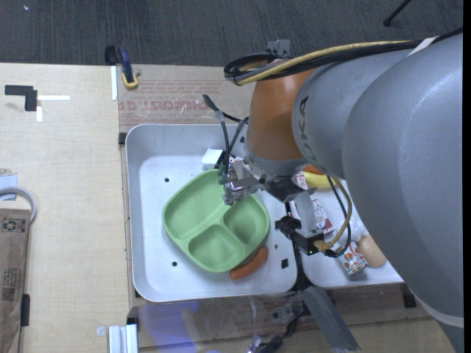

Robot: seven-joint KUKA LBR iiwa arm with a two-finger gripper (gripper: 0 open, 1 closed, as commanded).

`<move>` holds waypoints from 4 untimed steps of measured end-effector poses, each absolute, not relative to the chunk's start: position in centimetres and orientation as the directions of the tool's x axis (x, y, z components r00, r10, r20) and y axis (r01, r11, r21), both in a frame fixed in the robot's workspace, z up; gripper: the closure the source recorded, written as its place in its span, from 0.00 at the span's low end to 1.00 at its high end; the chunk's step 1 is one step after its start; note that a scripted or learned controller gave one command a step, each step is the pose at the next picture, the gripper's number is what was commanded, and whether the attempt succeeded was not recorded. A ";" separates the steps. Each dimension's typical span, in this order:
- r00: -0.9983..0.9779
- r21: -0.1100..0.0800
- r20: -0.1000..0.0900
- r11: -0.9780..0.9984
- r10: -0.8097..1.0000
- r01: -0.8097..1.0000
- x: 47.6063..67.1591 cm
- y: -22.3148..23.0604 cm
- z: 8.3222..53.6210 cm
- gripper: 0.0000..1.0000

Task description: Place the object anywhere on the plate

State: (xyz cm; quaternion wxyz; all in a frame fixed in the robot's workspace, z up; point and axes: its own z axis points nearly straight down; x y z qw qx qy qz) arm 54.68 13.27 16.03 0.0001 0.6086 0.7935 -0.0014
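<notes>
Light wooden table (pixel 59 197) carries a shallow white bin (pixel 140 219) holding a green three-compartment plastic plate (pixel 210 223). Gripper (pixel 234 186) sits over the plate's upper rim; finger state cannot be told. An orange sausage-shaped object (pixel 248 265) lies beside the plate's lower edge.

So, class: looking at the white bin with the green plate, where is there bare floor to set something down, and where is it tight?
Bare floor: the white bin left of the green divided plastic plate, top-left to bottom-left. Tight: the plate's lower right beside the orange sausage, and its top right under the pincer.

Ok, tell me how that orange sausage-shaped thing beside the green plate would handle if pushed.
The sausage looks rounded and elongated, so it would probably roll sideways. It lies against the green plate rim, which might stop it. It looks small, likely light.
</notes>
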 end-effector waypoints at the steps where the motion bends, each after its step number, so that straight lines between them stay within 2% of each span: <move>1: -0.133 0.029 0.005 0.133 0.991 0.991 49.9 20.6 10.4 1.00; 2: -0.052 -0.003 -0.003 0.052 0.999 0.999 53.5 20.1 16.1 1.00; 3: -0.247 -0.002 -0.002 0.247 0.969 0.969 58.1 10.6 21.3 1.00; 4: -0.253 -0.005 -0.001 0.253 0.967 0.967 52.0 14.3 12.4 1.00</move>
